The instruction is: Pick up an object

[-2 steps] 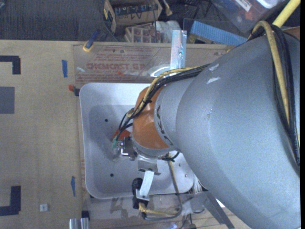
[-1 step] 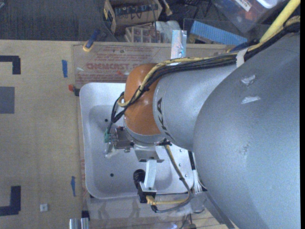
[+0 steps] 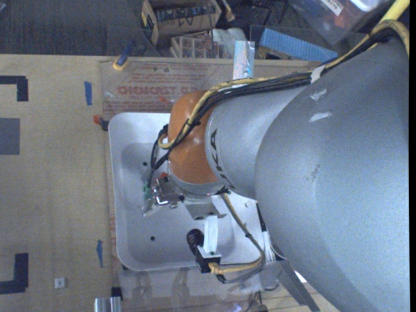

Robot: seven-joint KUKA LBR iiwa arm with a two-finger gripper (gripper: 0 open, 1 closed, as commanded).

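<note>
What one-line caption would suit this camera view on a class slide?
Grey KUKA arm with orange band reaches from the right over a white bin, its gripper low inside.

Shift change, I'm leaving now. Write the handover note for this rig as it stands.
Gripper: low inside the white bin, near its left part; the arm hides much of the bin. Finger state cannot be told from here.
Objects: none can be made out; only small dark specks on the bin floor.
Done: no pick is confirmed.
Left: pick up an object, then check the grasp once the arm lifts.
</note>
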